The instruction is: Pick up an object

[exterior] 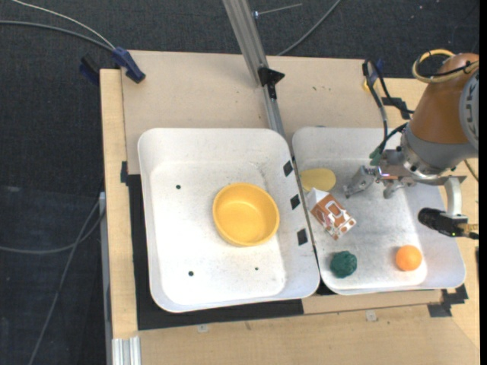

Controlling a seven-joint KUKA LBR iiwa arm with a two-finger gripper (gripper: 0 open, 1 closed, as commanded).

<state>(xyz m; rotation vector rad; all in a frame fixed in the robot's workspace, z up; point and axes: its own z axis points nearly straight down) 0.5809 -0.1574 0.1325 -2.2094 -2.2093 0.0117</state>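
The camera view shows the gripper (373,179) over the right bin (449,276), its two fingers (356,184) seen spread apart with nothing between them. They are held above the bin floor, just right of a flat yellow disc (318,179) and above a small orange-and-white box (332,216) that lies tilted near the bin's left wall. Further out, a dark green ball (343,264) and an orange ball (409,258) are seen near the front edge, well apart from each other. A yellow bowl (245,214) sits in the middle of the left bin (175,280).

The step in hand is judged to be the approach: nothing has been grasped yet. For the next move, the fingers would need to be brought down around one object, probably the nearby box, and closed squarely so that it is not pushed aside.
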